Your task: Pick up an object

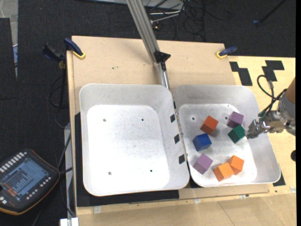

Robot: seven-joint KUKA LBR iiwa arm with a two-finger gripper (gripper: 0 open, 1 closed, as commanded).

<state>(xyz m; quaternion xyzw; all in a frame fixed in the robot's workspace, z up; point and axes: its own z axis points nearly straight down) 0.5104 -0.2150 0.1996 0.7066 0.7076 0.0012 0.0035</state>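
The right bin (244, 96) holds several small blocks: an orange one (209, 124), a purple one (235, 119), a dark green one (236, 134), a blue one (201, 141), a second purple one (203, 163) and two orange ones (223, 172) (236, 164) near the front. My gripper (254, 129) reaches in from the right edge and sits just right of the green block, close to or touching it. Nothing is visibly lifted.
The left bin (91, 95) lies beside the right one on a wooden bench. A slanted metal pole (143, 22) rises at the back between the bins. Blue clamps (70, 46) sit at the bench's far corners. A teach pendant (21, 178) lies at the lower left.
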